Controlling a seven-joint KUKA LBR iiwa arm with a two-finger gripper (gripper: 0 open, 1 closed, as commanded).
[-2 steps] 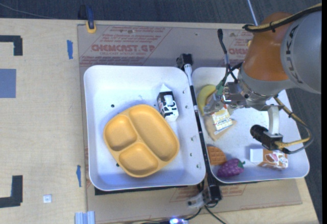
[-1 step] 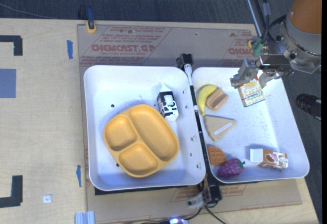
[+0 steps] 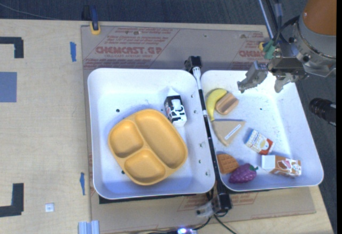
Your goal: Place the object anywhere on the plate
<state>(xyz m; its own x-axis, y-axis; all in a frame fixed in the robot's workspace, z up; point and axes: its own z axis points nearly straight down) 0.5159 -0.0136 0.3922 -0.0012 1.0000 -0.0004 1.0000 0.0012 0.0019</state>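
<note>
I read the layout from the bench (image 3: pixel 43 137) downward. It carries two shallow white bins side by side: the left bin (image 3: pixel 101 121) holds the target, the right bin (image 3: pixel 299 121) holds the stock of toy food, so any transfer has to cross the shared rim between them.

The yellow plate (image 3: pixel 147 145), a three-compartment tray, lies flat and slightly rotated in the left bin, with all compartments bare. A small black-and-white carton (image 3: pixel 175 109) stands just beside its upper right edge, apart from the plate; I treat it as an obstacle on the crossing path.

The arm (image 3: pixel 320 8) reaches in from the right, and the pincer (image 3: pixel 265 79) hangs over the upper part of the right bin with its two fingers spread wide and nothing between them. I judge that no object is picked yet.

The candidate objects all lie in the right bin: a banana (image 3: pixel 214 100) with a tan bread roll (image 3: pixel 227 103) touching it, nearest the pincer; a sandwich wedge (image 3: pixel 228 131); a small juice carton (image 3: pixel 258 142); a cookie (image 3: pixel 227 163); purple grapes (image 3: pixel 243 173); and a printed packet (image 3: pixel 282 165). The banana and roll crowd each other, which complicates a clean grasp.
</note>
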